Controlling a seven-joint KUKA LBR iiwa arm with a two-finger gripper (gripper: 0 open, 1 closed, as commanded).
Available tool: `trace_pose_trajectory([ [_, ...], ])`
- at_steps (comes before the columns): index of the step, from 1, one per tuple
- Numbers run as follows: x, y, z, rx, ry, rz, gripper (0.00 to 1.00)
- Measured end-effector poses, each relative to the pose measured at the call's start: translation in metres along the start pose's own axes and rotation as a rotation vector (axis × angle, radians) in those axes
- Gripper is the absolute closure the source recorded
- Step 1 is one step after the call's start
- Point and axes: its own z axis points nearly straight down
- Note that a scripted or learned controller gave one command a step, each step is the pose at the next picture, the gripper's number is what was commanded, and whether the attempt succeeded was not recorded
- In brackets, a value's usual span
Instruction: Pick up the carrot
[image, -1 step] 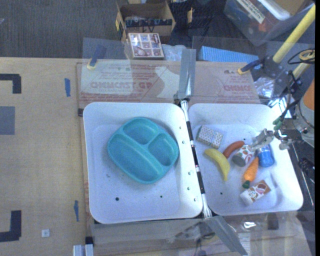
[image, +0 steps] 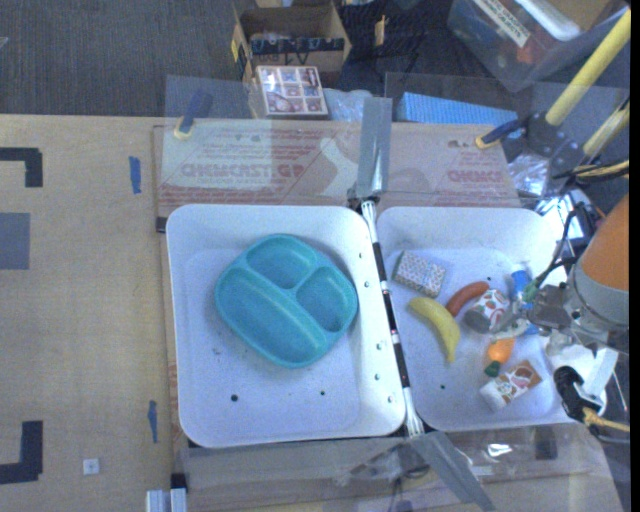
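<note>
From the overhead camera, the arm enters at the right edge, its orange band showing above the wrist, and the gripper (image: 522, 312) sits low over the right bin (image: 450, 232), near that bin's right side. Its tip is a cluster of dark and metallic parts, and whether it is wide, narrow or holding anything cannot be told from here. The carrot (image: 499, 351), a small orange piece with a green end, lies on the bin floor just below and slightly left of the gripper, close to it but apart from it as far as can be seen. Below the carrot, further toward the near rim, lies a small white carton (image: 511, 384) with a printed face. Left of the gripper is a red sausage-like piece (image: 466, 297), lying at a slant, with a greyish item just beside it that is too blurred to name. Further left lies a yellow banana (image: 439, 325), and up-left of that a small patterned box (image: 420, 272). Well away to the left, the left bin (image: 190, 400) bears a teal divided plate (image: 286, 298).
</note>
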Motion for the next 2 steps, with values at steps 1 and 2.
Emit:
trace_pose_trajectory([
  [1, 0.012, 0.018, 0.040, -0.005, -0.001, -0.379, 0.00],
  [2, 0.012, 0.020, 0.029, -0.011, -0.002, -0.377, 1.00],
])
